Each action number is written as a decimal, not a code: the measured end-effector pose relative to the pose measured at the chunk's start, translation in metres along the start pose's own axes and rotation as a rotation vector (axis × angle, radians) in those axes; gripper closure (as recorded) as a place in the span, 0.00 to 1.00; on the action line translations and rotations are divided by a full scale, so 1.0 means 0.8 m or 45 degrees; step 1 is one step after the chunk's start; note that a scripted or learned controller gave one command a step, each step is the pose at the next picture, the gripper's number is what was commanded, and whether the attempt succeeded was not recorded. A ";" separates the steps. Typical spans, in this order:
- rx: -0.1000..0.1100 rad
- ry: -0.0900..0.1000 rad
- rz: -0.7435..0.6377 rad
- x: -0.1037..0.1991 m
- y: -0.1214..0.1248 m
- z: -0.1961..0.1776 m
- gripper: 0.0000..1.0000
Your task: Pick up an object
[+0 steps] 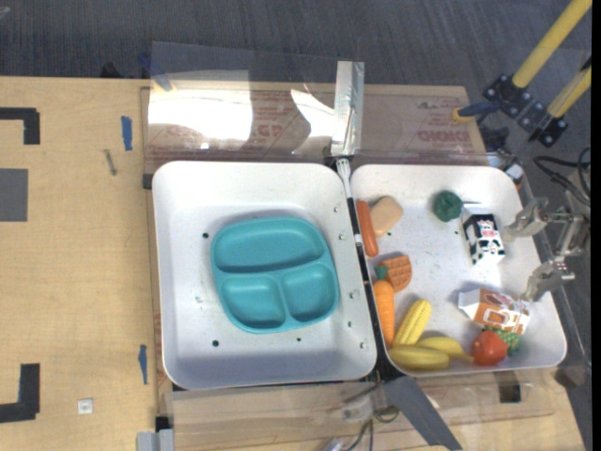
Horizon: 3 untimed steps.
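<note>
A teal divided plate [274, 272] lies in the left bin [178, 195]. To its right, the other bin [423, 181] holds bananas [420, 336], carrot [384, 310], and perhaps a tomato [487, 348].

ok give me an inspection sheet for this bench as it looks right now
surface: two white bins; left bin, right bin.
job's things: right bin holds carrot, bananas, tomato, green ball, bread piece, toy cow, small carton.
clutter: teal divided plate in left bin.
grippers: nothing seen.
cables: dark cables right of bins.
surroundings: wooden bench, yellow-handled clamps.
</note>
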<state>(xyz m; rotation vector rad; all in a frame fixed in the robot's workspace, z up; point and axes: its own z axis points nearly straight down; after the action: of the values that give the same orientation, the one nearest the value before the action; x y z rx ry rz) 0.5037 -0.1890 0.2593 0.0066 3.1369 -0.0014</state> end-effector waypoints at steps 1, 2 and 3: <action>0.003 -0.006 -0.249 0.023 -0.002 0.180 0.00; 0.000 0.000 -0.240 0.022 0.002 0.215 0.00; 0.001 -0.004 -0.236 0.019 -0.043 0.216 0.00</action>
<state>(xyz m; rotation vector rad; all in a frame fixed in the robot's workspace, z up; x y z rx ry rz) 0.4889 -0.2237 0.0869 -0.2839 3.1209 -0.0037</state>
